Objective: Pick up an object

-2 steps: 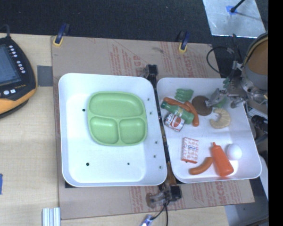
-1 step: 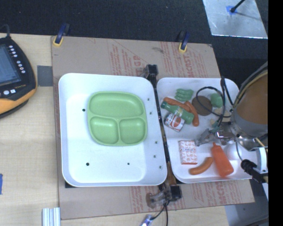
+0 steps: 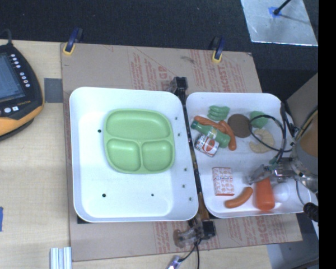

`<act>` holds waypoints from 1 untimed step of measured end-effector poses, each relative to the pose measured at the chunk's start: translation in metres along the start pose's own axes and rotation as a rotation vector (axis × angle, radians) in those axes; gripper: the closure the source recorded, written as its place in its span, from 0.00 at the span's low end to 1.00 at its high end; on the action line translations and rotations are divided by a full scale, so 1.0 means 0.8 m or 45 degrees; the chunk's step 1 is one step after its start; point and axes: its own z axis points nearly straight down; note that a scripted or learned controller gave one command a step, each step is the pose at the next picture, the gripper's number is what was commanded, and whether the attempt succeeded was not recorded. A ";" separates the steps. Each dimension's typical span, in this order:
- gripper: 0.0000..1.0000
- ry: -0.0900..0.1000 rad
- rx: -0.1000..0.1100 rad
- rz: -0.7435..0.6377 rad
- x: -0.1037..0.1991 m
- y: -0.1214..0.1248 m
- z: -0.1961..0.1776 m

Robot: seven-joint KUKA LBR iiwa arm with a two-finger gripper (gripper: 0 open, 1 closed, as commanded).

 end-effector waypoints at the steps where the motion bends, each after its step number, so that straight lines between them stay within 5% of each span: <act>1: 1.00 0.000 0.001 -0.010 0.000 0.001 -0.013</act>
